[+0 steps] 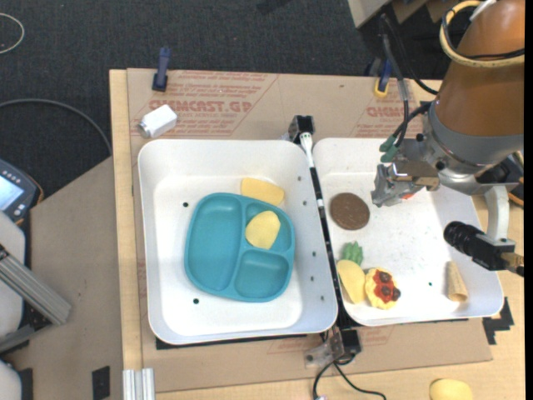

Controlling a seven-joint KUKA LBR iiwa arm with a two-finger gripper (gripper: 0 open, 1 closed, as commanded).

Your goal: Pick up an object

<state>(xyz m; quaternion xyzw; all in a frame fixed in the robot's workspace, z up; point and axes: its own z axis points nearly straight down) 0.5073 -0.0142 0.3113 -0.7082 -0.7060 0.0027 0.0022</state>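
Grey arm [476, 144] with orange band, black cables, metal gripper [391, 186]

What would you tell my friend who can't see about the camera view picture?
A robot arm's gripper hangs over the right bin, beside a brown cookie. That bin also holds toy foods; the left bin holds a blue tray with a yellow piece.

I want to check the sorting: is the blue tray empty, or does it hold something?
Not empty. The blue tray holds one yellow piece in its upper right compartment.

The arm's jaws hang over the right bin [416, 248] just beside a brown disc [350, 211].
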